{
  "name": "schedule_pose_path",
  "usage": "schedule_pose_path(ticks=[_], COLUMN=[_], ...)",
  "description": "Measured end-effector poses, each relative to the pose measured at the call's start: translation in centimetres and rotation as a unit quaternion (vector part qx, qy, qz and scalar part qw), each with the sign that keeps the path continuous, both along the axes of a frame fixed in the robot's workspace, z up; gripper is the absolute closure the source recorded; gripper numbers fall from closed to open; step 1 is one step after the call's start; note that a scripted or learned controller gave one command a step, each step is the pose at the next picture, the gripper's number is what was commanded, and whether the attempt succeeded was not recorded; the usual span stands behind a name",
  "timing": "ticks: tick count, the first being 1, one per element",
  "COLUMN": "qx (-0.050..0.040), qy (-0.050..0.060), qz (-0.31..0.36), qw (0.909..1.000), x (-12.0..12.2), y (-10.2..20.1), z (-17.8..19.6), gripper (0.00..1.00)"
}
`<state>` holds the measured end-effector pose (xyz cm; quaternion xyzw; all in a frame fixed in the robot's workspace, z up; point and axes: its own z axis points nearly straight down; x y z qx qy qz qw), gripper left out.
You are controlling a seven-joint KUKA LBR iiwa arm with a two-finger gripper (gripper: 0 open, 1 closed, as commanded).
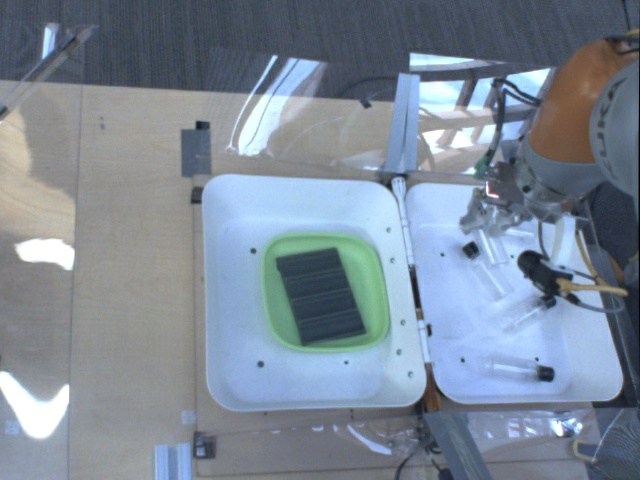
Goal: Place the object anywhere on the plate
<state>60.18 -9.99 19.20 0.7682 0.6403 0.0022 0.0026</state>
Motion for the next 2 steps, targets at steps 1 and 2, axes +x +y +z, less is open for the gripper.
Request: schedule_pose_path(ticks=[1,2], qx=[0.0005,0.0007], qy=[0.001,0.0], qz=[0.095,0.112], qw=[0.9955,0.9937], x=[-6.5,-4.9], y=[7.4,17.0], z=[-0.7,1.5], gripper=[1.0,1.0])
